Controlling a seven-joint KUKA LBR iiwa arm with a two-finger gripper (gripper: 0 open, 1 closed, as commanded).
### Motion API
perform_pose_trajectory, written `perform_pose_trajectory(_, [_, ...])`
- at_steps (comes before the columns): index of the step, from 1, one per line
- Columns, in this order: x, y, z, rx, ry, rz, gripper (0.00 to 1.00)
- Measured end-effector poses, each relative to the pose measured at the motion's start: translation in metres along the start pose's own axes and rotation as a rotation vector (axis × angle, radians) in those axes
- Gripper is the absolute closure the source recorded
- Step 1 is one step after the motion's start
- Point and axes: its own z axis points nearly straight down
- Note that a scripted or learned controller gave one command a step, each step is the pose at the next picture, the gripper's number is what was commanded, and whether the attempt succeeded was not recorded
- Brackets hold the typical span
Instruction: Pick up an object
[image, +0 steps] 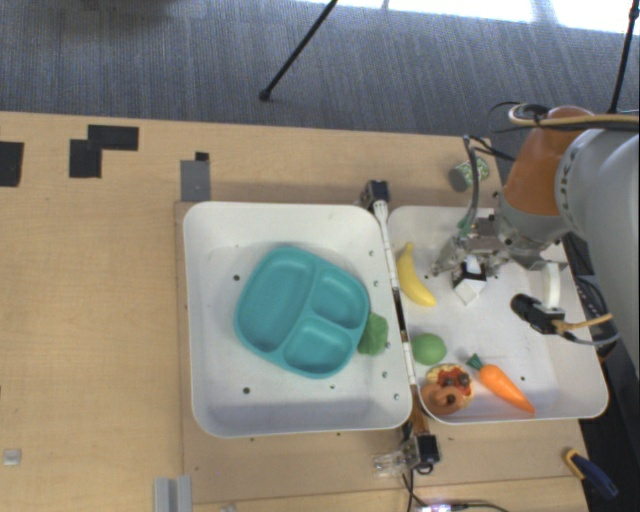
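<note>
Small white block (468, 292), right bin (572, 372): likely light, rigid; gripping across its sides is looking best. Gripper (468, 266) is hovering just above; jaw state indiscernible.

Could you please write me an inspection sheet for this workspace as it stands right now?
Surface: wooden bench bearing the left bin and the right bin, side by side.
Job's things: right bin holds a banana, green round fruit, berry tart and carrot; left bin holds a teal divided plate with a green leafy piece at its right edge.
Clutter: black patches on the bench, top left.
Grippers: the gripper hangs over the right bin's upper part, right of the banana; grasp not discernible.
Cables: wire loops by the wrist; thin wire below the bins.
Surroundings: grey carpet, with a black rod slanting across it.
</note>
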Motion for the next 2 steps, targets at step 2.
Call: perform_pose_trajectory(2, [0.052, -0.044, -0.12, -0.001, 0.0, 0.001, 1.0])
